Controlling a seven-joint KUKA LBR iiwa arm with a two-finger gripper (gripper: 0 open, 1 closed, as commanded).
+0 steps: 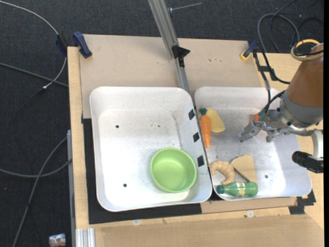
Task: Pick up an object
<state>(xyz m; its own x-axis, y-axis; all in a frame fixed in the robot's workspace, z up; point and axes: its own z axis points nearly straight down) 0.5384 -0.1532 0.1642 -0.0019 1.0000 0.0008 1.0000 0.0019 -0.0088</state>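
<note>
The right bin [241,94] holds several objects. An orange carrot [205,130] lies along its left wall, with a pale yellow piece [217,121] beside it. Near the front lie a beige curled pastry-like item [222,170], a tan wedge [245,166] and a green bottle [236,189] on its side. My gripper [257,136] hangs over the middle right of this bin, open, with nothing between its fingers. It is right of the carrot and above the tan wedge in the view.
The left bin [110,104] holds a green bowl [173,169] near its front right corner. A metal rail [169,30] slants down between the bins. Black cables [272,71] run by the arm at right.
</note>
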